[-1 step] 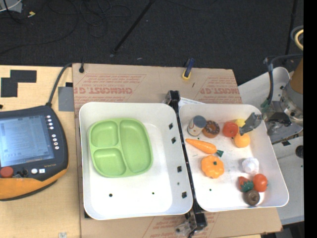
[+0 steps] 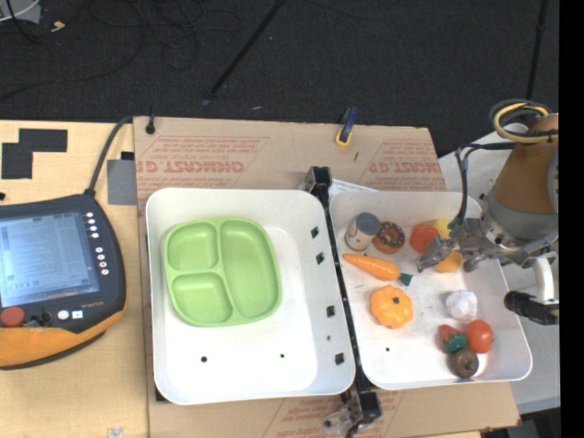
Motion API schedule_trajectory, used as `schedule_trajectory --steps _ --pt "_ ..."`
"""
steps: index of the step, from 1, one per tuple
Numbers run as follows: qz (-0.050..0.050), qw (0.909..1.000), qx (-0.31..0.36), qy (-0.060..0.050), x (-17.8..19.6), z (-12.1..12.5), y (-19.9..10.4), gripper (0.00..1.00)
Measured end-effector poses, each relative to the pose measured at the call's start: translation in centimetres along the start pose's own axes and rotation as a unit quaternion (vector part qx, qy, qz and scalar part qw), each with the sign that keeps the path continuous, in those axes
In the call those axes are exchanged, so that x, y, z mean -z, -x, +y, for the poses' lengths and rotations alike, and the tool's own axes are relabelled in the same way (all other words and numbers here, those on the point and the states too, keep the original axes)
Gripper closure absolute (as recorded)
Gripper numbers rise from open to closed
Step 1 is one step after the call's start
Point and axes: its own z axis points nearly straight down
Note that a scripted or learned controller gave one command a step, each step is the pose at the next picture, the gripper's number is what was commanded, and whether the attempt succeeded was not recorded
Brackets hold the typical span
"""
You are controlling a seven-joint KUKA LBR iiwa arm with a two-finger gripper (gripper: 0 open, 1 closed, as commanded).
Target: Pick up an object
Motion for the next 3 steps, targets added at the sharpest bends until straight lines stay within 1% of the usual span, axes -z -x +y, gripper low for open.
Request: schedule_trajectory --steps 1,2,3 --pt "-0.001 1.0000 0.000 0.005 -3.1 5.8 0.2 0.00" --pt "0.001 1.0000 0.000 -0.001 -2.1 5.5 0.2 1.00" --pt "0.000 0.9999 0.004 0.009 8.2 5.8 -9.7 1.00"
